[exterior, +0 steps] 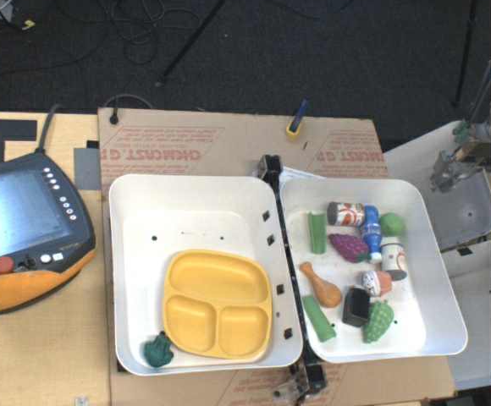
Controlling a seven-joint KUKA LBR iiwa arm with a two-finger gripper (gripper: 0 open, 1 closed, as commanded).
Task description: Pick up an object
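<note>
Spanning cardboard (pixel 228 146), two bins (pixel 135 227) are seen | dark cabled floor (pixel 228 41) | gripper (pixel 459 161) half cut off, jaws unreadable.

A teach pendant (pixel 25 227) with a grey screen and orange underside lies on the wooden bench (pixel 42 353) left of the bins. Printed brown cardboard (pixel 228 146) sits under both bins. Black cables (pixel 144 15) trail across the dark floor (pixel 355 49) behind.
</note>
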